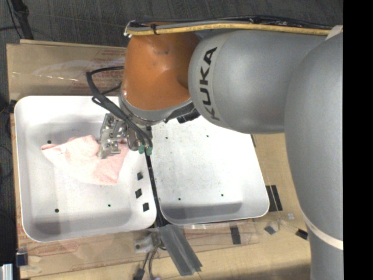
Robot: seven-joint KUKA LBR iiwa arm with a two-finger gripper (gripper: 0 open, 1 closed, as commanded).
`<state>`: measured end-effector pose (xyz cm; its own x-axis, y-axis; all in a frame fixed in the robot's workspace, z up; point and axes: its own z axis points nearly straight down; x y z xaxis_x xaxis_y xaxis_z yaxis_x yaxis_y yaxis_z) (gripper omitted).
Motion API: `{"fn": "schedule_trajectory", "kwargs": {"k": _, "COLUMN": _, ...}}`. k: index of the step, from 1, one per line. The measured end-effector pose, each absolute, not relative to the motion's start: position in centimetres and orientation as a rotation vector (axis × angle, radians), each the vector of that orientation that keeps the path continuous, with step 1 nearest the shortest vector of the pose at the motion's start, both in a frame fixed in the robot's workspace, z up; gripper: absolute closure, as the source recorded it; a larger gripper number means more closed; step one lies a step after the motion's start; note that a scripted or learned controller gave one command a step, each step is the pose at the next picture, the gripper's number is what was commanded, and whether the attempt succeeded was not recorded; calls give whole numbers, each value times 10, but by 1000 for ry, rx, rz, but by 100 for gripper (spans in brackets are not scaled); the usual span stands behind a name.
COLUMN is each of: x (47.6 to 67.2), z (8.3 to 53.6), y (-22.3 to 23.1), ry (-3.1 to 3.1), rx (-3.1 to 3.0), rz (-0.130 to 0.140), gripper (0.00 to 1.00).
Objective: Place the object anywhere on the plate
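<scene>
On my feed the arm (245, 80) reaches in from the right and bulks over the top of both bins, its orange band (154, 69) sitting above the inner edge of the left bin (35, 214). Below the band the gripper (109, 147) hangs down into the left bin, its metal fingers low over the upper middle of the floor. I cannot tell from this slant whether the gripper is released or clenched, and I see nothing clearly caught in it.

The only loose thing I can make out is a pale pink, crumpled cloth (87, 156), lying flat on the floor of the left bin. It spreads from the left of the gripper across to just beneath it and down to the lower right. The gripper's tip overlaps the cloth's upper right edge in my view; whether it touches the cloth I cannot say.

A black cable (102, 101) loops from the wrist over the left bin's upper rim. The right bin (210, 174) sits touching the left one, its floor white with small dark specks. Both bins rest on brown cardboard (52, 63) laid over the bench
</scene>
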<state>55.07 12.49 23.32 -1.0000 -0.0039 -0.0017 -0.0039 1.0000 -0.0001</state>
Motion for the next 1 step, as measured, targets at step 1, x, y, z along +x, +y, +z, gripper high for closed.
{"fn": "schedule_trajectory", "kwargs": {"k": 1, "x": 551, "z": 233, "y": 125, "ry": 3139, "rx": -6, "rz": 0, "gripper": 0}}
